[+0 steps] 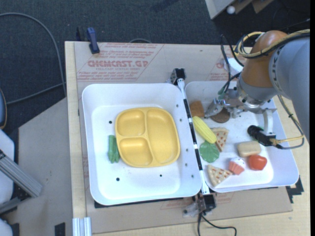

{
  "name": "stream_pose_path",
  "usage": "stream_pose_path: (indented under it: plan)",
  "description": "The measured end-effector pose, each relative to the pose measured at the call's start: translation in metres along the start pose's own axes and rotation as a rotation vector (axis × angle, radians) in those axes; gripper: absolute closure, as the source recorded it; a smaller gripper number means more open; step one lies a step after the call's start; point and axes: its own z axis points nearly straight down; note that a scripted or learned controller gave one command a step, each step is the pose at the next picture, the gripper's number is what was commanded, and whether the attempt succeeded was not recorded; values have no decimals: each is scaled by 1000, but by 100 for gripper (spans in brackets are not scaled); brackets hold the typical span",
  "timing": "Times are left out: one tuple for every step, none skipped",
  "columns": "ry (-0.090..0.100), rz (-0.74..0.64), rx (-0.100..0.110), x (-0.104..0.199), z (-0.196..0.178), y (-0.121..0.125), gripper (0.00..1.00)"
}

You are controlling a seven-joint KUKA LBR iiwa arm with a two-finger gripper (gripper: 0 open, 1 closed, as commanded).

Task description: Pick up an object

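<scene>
Bright, even overhead light floods the two white bins (pixel 98 132), washing their floors nearly featureless, while the dark floor around the bench stays dim. Shadows are soft and short. Focus is slightly soft throughout, with the grey arm (pixel 290 68) blurred at right

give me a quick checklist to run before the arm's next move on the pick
1. Gripper over the right bin: ok, low at its far end.
2. Target between the fingers: cannot tell; they sit by a brown item.
3. Corn free of the gripper: ok, apart.
4. Other items unstacked: not ok; corn overlaps the green piece and a pizza slice.
5. Yellow tray in the left bin, out of the way: ok.
</scene>
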Motion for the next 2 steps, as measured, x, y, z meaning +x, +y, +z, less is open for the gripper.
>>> stream_pose_path:
  plan:
    - [0,0,-2,-40,0,42,0]
    - [2,0,2,-19,0,-2,0]
